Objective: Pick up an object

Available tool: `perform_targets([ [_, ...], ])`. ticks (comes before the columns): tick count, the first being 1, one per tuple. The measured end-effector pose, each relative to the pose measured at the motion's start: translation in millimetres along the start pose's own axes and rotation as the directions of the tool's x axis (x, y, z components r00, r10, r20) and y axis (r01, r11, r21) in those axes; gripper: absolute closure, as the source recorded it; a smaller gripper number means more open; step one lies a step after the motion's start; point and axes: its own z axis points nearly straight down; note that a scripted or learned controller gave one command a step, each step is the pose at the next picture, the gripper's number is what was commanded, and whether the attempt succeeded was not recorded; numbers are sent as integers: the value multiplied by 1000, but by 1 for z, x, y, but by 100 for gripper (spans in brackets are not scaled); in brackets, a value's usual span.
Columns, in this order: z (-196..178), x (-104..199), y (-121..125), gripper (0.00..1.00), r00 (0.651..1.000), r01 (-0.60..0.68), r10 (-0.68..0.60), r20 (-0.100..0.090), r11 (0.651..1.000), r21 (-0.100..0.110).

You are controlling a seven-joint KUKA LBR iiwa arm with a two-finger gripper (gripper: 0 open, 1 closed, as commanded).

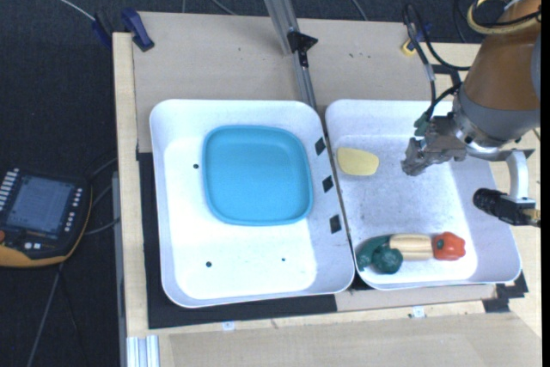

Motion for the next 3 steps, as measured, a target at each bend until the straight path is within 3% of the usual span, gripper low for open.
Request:
perform_targets([
  [2,-28,105,32,100,1000,0,0,0,1000,-1],
  [3,-19,153,48,100,1000,-1,1,0,1000,1],
])
